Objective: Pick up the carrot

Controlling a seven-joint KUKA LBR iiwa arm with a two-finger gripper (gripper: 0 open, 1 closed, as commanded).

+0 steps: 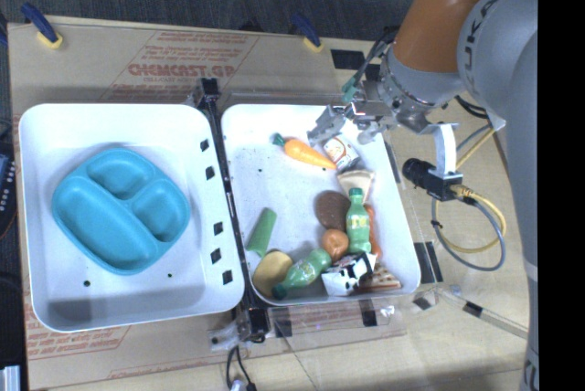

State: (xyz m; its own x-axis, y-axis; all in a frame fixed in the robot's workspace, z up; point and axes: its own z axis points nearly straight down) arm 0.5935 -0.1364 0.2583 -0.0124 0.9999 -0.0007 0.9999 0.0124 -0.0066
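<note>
**Hovering pincer at the right bin's far corner, carrot just beside it**

Reaching in over the cardboard-covered bench [183, 60], the grey arm [494, 24] with its glossy orange band ends in a metal pincer [334, 120] at the far right corner of the right bin [274, 120]. Whether the pincer stands wide or narrow cannot be told; nothing visibly sits in it.

Beyond the pincer on its far side, the left bin [37, 225], smooth white plastic with rounded corners, carries a blue divided tray [119, 206] of soft, curved compartments. A black hinged strip separates the two bins.

Just beside the pincer, slightly toward the bin's middle, the carrot [306, 152] lies flat: a tapered orange cone with a green tip, apart from the other items, bare speckled white floor all along its inner side.

Nearer the camera than the pincer, toys crowd the bin's front right corner: a brown rounded potato [331, 208], a green bottle [357, 220] and a green cylinder [262, 231] lying alone toward the dividing strip.
</note>
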